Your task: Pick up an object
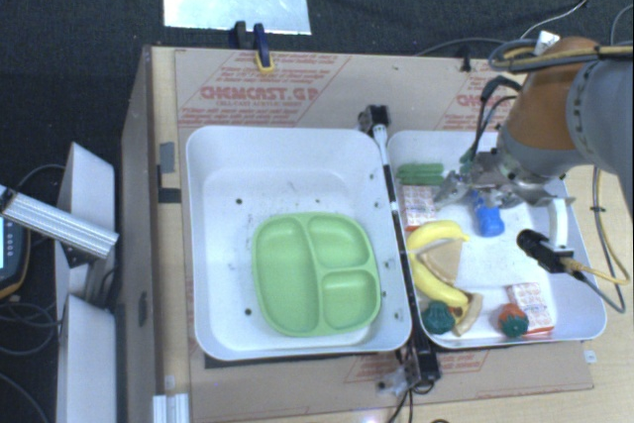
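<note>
Two bins sit side by side on the bench: the left bin (213,163) holds a divided tray (317,272) toward its near right. In the right bin (584,312), a banana (436,263) lies along the left wall, a flat packet (420,173) in the far left corner, a small carton (528,304) near right, and the gripper (485,188) hangs over the far middle.

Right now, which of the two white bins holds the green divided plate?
The left bin holds the green divided plate; the right bin, where the tool hovers, holds small items.
</note>
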